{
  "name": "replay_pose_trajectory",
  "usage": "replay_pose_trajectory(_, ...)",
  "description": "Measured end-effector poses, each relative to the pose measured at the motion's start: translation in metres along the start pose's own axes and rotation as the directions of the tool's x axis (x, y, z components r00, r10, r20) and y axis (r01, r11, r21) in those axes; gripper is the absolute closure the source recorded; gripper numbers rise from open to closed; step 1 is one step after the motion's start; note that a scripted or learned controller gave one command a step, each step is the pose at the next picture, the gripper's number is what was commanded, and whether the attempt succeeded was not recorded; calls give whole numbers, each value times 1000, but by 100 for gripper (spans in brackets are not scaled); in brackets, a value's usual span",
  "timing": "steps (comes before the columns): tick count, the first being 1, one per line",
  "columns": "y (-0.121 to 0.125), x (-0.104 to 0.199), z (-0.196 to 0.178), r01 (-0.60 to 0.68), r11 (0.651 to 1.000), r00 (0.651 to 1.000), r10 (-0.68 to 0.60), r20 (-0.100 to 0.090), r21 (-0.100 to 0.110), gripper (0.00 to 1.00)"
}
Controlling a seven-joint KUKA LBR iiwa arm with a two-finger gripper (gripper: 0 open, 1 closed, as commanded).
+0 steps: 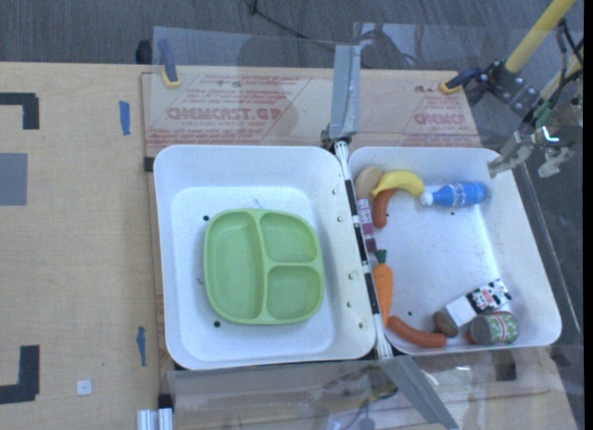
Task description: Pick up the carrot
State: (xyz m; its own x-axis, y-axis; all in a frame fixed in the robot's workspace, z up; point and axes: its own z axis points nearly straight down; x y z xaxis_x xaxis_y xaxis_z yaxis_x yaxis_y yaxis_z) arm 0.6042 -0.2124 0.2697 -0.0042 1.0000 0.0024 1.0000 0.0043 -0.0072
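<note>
Camera view: we note the carrot point(382, 284) lying in the right bin point(519, 233), pressed along the bin's left wall, leaf end toward the near side. Being tight to the wall, it leaves little room for a finger on that side; we judge a grasp along the wall line more workable. A sausage point(416, 333) lies near its lower end. A banana point(399, 182) and a blue bottle point(456, 195) lie at the far end, well apart from the carrot. The green divided plate point(263, 266) lies in the left bin point(176, 233). The gripper point(532, 152) hovers at the right bin's far right corner, well away from the carrot, touching nothing we can make out. How far the jaws stand apart we cannot tell.
</note>
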Motion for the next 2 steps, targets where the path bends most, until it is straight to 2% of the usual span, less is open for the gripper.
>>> replay_pose_trajectory(1,19,101,117,70,998,998,-70,1,1,0)
replay_pose_trajectory(2,67,108,176,287,958,958,-287,6,-3,0)
